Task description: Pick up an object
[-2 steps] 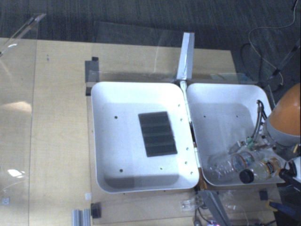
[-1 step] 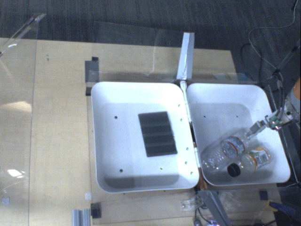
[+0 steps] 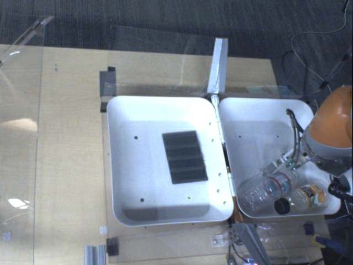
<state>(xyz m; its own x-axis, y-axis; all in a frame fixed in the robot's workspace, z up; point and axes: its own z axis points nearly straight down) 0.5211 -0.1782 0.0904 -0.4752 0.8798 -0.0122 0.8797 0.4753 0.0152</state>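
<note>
A black ribbed rectangular pad [image 3: 185,157] lies flat in the middle of the left bin [image 3: 124,148]. In the right bin's [image 3: 248,120] near corner lie two clear plastic bottles: one [image 3: 263,190] on its side toward the bin's front left, the other [image 3: 302,198] with a black cap and an orange label beside it. My gripper [image 3: 285,165] hangs low in the right bin, just over the neck end of the first clear bottle. Its tip is small and partly merged with the bottle's glare. The arm's orange band [image 3: 333,120] sits above it at the right edge.
A metal divider strip [image 3: 217,73] stands behind the seam between the bins. Cables [image 3: 295,128] run down the wrist. Clear plastic panels lie on the wooden bench [image 3: 55,148] at the left. Clamps and wires sit by the front edge.
</note>
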